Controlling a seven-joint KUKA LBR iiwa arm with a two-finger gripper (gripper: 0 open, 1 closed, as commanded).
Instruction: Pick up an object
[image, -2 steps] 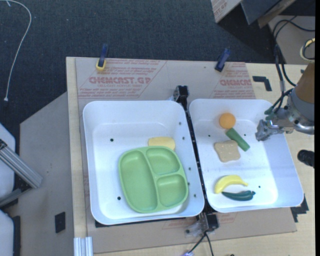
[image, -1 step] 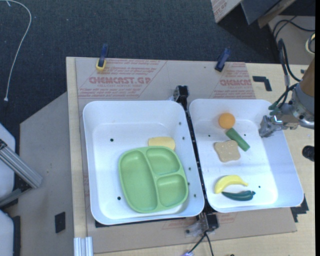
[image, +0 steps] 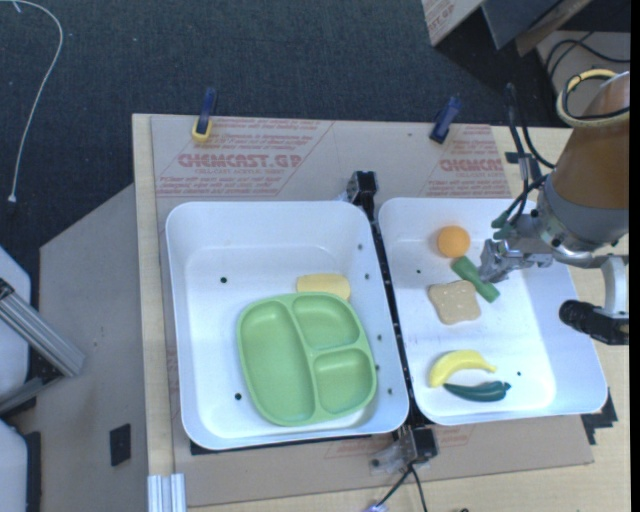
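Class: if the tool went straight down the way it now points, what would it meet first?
Probably the green stick lying right under the tool in the right bin; depth is unclear from this slanted view.

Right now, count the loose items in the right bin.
5: orange ball at the back, green stick under the end effector, bread slice mid-bin, banana and dark green pepper in front.

A single fixed camera sits high above the surface (image: 300, 150) and looks down at a slant, far enough to take in both the left bin (image: 190, 300) and right bin (image: 560, 390), with dark floor beyond.
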